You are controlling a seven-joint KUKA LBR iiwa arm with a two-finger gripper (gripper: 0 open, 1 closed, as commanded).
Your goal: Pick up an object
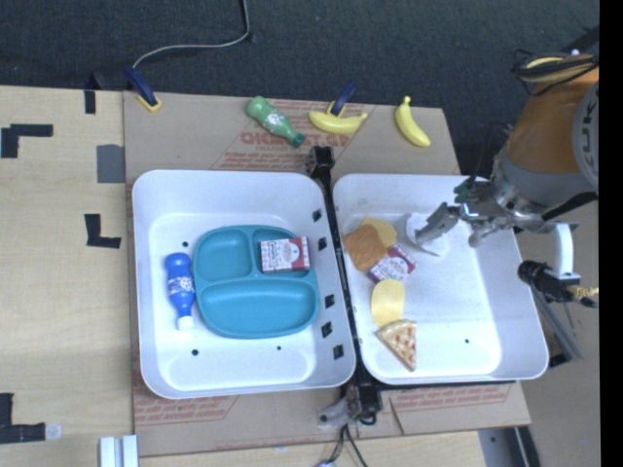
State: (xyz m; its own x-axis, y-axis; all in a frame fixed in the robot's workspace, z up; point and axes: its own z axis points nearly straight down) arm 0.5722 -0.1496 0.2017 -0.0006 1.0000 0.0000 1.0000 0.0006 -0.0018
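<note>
The gripper [435,228] is shown low over the right bin [506,358], at the end of the grey arm [555,134] with its orange band. One dark finger is seen slanting down toward a pale patch on the bin floor; whether the fingers are spread or closed cannot be told at this resolution, and nothing is seen held between them. Just beside the gripper, toward the divider, a cluster of toy foods is found: a brown cookie-like piece [365,245], a small dark red packet [393,263], a yellow block [387,301] and, farther off, a pizza slice [399,343]. The step in hand is judged to be the approach, no object yet being lifted. For the next move, a short shift toward the packet or cookie and a centred closure would be called for.
</note>
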